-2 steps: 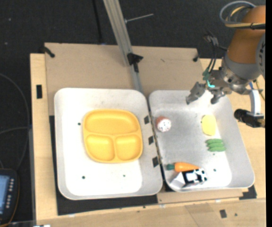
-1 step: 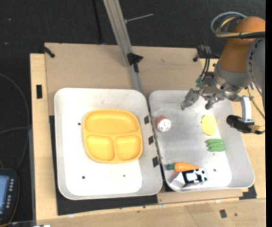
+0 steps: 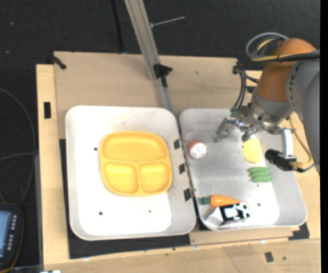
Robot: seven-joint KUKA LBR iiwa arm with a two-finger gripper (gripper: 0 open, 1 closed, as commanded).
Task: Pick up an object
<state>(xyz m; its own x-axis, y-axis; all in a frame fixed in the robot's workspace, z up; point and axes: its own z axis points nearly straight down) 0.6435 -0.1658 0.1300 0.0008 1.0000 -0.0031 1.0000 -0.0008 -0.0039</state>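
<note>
- The claw (image 3: 236, 128) is hanging over the far part of the right bin (image 3: 289, 212), its fingers spreading apart with nothing between them.
- A yellow piece (image 3: 251, 150) is lying just beside the claw, below it, apart from the fingers.
- A green pod (image 3: 259, 174), a carrot (image 3: 223, 199), a black-and-white thing (image 3: 232, 212) and a speckled ball (image 3: 197, 149) are sitting in the same bin.
- A yellow divided tray (image 3: 135, 162) is resting in the left bin (image 3: 84, 209).
</note>
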